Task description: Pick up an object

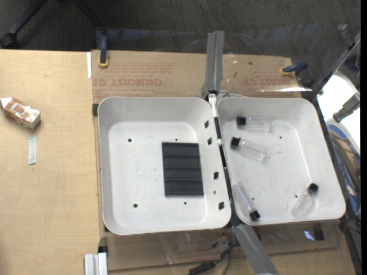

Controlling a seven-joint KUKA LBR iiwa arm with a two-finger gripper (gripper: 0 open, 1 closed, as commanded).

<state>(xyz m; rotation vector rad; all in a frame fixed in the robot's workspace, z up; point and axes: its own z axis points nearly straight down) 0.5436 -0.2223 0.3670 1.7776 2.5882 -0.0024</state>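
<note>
- Tan wooden counter (46,211), smooth.
- Two shallow white plastic bins: left bin (114,211), right bin (321,153).
- Ribbed black rectangular block (183,169) lies mid left bin.
- Four clear black-capped vials (251,149) lie scattered in right bin.
- End effector: cannot tell.

Both bins, the left bin (114,153) and the right bin (321,153), look like moulded white plastic with a smooth, faintly satin finish, lightly speckled with dark marks. The ribbed black block (183,169) in the left one is matt, probably rubber or plastic. The four vials (250,148) in the right one are clear, glossy plastic or glass, hard to tell which, each with a matt black cap. Under the bins lies brown corrugated cardboard (137,76), dull and printed in red. The bench top (46,211) reads as pale, smooth wood or laminate. The floor (172,10) is dark, rough carpet. The clamp bar (214,62) between the bins looks like grey brushed metal.
</note>
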